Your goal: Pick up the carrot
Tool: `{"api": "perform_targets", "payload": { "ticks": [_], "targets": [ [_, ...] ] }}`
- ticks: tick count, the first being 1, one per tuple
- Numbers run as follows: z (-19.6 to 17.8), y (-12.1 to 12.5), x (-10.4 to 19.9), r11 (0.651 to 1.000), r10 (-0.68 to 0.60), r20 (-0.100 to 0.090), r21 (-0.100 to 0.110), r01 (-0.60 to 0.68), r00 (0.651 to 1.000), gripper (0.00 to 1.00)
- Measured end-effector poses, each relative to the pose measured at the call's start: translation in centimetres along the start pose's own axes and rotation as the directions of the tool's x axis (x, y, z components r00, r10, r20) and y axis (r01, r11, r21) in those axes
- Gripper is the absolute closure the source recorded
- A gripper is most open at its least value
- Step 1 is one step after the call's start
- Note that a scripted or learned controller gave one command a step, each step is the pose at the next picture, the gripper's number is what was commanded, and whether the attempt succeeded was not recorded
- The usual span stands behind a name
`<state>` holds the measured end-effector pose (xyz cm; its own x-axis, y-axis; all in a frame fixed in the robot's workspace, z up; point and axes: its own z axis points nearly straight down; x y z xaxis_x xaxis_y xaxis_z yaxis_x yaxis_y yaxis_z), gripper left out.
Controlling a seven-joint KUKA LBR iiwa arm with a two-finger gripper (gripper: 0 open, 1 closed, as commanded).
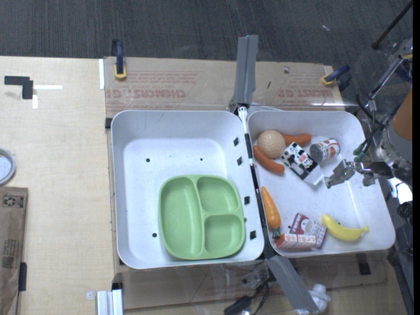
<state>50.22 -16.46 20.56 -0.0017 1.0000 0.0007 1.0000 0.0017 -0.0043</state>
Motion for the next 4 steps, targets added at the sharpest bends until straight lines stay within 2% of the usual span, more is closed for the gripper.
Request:
{"api": "perform_targets", "payload": {
  "ticks": [1, 2, 3, 4],
  "targets": [
    [9.6, -2.5, 4.5, 0.989, -0.15, 0.0, -0.001, 0.15, 0.989, 0.0],
    [8.8, -2.4, 4.4, 0.989, -0.147, 0.001, -0.002, 0.147, 0.989, 1.0],
    [1.0, -1.8, 10.2, 0.984, -0.178, 0.002, -0.003, 0.178, 0.984, 1.0],
    [1.5, -2.3, 17.1, 0.897, -0.443, 0.002, -0.002, 0.443, 0.897, 1.0]
  ]
}}
